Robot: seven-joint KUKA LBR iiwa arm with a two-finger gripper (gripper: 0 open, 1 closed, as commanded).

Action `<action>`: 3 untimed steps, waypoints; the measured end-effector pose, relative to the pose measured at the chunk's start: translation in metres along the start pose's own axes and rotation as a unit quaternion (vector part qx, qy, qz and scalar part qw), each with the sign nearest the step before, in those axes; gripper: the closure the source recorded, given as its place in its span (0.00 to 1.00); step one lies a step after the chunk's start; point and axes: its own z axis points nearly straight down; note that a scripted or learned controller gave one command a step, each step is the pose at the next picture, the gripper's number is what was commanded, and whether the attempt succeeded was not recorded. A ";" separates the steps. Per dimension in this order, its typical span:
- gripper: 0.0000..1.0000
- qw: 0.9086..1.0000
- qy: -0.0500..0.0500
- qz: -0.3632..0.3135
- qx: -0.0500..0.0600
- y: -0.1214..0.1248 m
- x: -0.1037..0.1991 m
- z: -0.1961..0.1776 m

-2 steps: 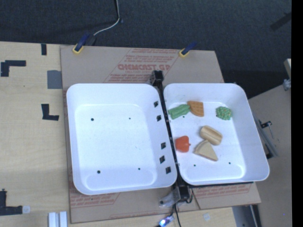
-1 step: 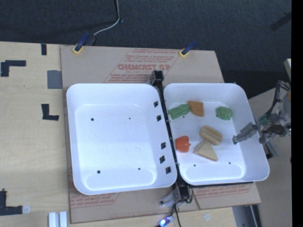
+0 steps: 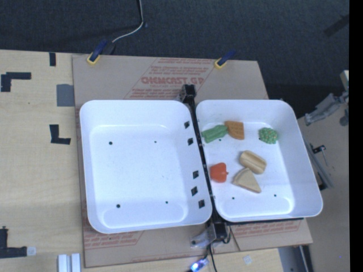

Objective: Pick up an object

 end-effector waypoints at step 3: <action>0.00 1.000 0.001 0.001 0.003 -0.018 -0.009 -0.008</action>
